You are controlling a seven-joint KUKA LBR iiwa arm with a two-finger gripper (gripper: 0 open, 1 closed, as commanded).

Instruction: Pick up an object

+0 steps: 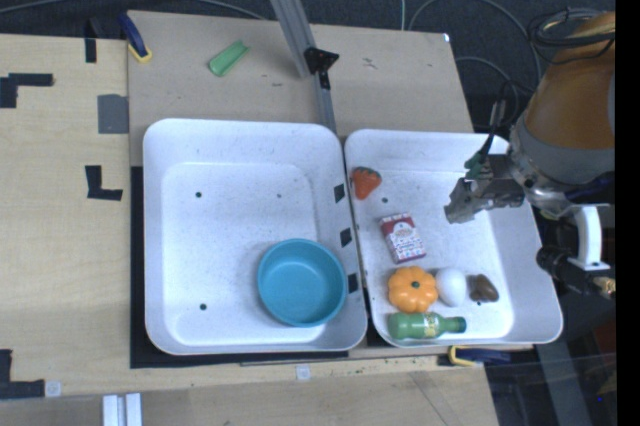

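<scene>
Red-and-white carton [402, 238] — small boxed item, likely the closest candidate, lying flat near the middle of the right bin [520, 324], just left of and a little below the end effector [470, 204]. Taking that carton as landmark: a red-orange strawberry-like toy [367, 182] sits above and left of it, near the bin's divider edge; a small orange pumpkin [412, 289] lies just below it; a white egg-shaped piece [452, 286] is just right of the pumpkin, with a dark brown lump [483, 288] beyond that; a green bottle [425, 325] lies on its side lower still, against the bin's near wall. Far to the carton's lower left, in the left bin [160, 214], a blue bowl [301, 281] stands alone. End effector hovers over the right bin floor, nothing visible between its fingers; whether spread or closed, cannot tell at this angle. Handling judgement: carton looks light, thin-walled, flat-faced, likely to crush a little if squeezed hard; a pinch across the narrow width, from above, seems best. Rounded items nearby look smooth and prone to roll or squirt out of a pinch. Crowding below the carton favours approaching from its upper side.
</scene>
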